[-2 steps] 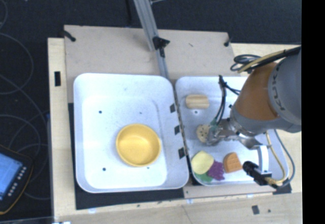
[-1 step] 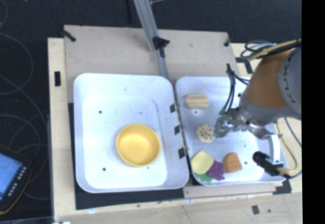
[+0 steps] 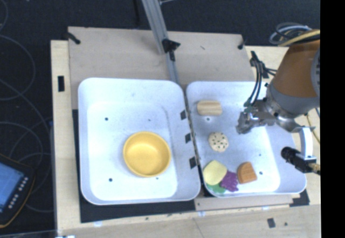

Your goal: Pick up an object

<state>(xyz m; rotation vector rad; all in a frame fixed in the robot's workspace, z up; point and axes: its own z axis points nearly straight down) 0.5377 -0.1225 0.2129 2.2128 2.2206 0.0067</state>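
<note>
Cookie (image 3: 218, 142), 4 other items in right bin (image 3: 269, 185); bowl (image 3: 146, 153) in left bin (image 3: 102, 96).

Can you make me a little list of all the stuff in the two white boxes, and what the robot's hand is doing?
left bin: holds a yellow bowl
right bin: holds five small things
far end: tan wooden cylinder, lying on its side
middle: round speckled cookie
near edge: yellow-green piece, purple piece, orange-brown piece, crowded together
tool: over the right bin, right of the cookie, nothing seen in it
arm: reaches in from the right
</note>
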